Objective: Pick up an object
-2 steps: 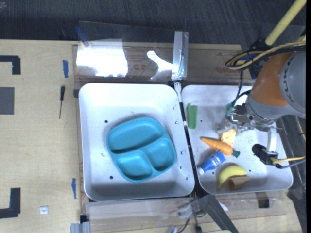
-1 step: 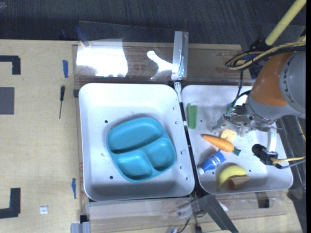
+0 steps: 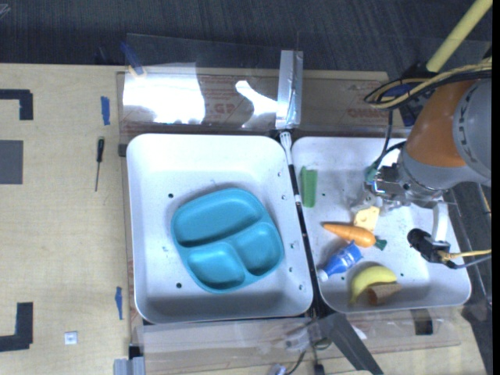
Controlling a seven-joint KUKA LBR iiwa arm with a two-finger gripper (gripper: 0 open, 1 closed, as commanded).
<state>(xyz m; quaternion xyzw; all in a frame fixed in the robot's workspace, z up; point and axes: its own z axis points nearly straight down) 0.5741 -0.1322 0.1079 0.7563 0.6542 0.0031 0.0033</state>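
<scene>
While the gripper (image 3: pixel 384 196) hangs over the right bin (image 3: pixel 453 291) at the frame's right, I cannot tell its finger state. Just below-left lie a yellow block (image 3: pixel 367 217), carrot (image 3: pixel 351 233), blue tube (image 3: pixel 341 262) and banana (image 3: pixel 370 278). A blue divided tray (image 3: pixel 225 239) fills the left bin (image 3: pixel 148 170).

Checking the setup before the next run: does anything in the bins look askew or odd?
The blue divided tray sits skewed in the left bin. In the right bin, the carrot, banana and blue tube lie loosely clustered. Nothing spilled or damaged.
</scene>
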